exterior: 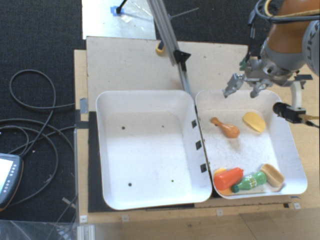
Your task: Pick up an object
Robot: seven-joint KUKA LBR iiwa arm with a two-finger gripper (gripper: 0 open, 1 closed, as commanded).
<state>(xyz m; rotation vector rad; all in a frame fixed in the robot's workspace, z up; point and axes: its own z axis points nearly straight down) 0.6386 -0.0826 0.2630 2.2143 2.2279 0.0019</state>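
Note:
The right bin point(292, 149) holds a toy chicken drumstick point(226, 127) near its middle and a yellow wedge point(254, 122) to the right of it. At the bin's front lie a red pepper point(228, 177), a green bottle point(249, 182) and a tan bread piece point(273, 175). My gripper point(243, 87) hangs open above the bin's far edge, with nothing between its fingers. It is up and to the right of the drumstick, clear of every object.
The left bin point(107, 149) sits beside the right one. A slanted metal pole point(167, 29) crosses the back of the bench. Cables and a pendant point(7, 176) lie on the floor at left.

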